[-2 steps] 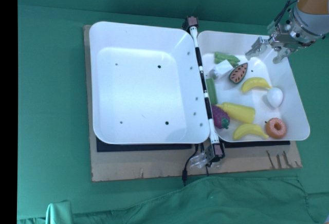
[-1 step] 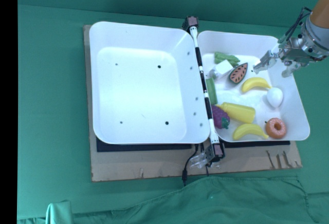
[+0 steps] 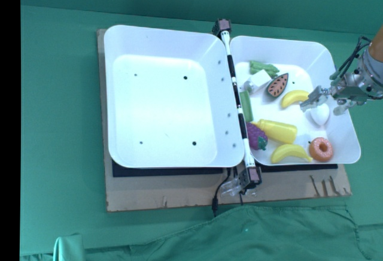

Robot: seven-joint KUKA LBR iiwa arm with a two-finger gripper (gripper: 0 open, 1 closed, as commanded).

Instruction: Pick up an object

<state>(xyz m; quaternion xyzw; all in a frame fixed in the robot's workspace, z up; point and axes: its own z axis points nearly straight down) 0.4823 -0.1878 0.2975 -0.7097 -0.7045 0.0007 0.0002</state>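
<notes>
**Gripper above the toy-filled right bin**

A green cloth (image 3: 60,104) covered the bench and rose as a flat backdrop behind it, with a rumpled fold lying along the near edge. On it lay a brown cardboard sheet (image 3: 179,197), and on that two shallow, glossy white bins with rounded corners. The left bin (image 3: 161,107) showed a smooth floor marked by a few small dark dots. A black-and-white striped bar (image 3: 236,98) ran along the seam between the bins.

The right bin (image 3: 344,152) held small plastic toys. A yellow bottle (image 3: 279,130) lay on its side near the middle, touching a purple grape cluster (image 3: 257,136). A curved banana (image 3: 290,152) lay at the near side, just beside an orange doughnut (image 3: 321,149). A second banana (image 3: 295,98) lay further back, near a watermelon slice (image 3: 277,85), a white block (image 3: 258,81) and a green leafy piece (image 3: 264,67). A slim green cucumber (image 3: 245,105) lay along the left wall.

The metal gripper (image 3: 329,98) hung over the right side, its fingers apart with nothing between them, directly above a smooth white egg (image 3: 319,115).
</notes>
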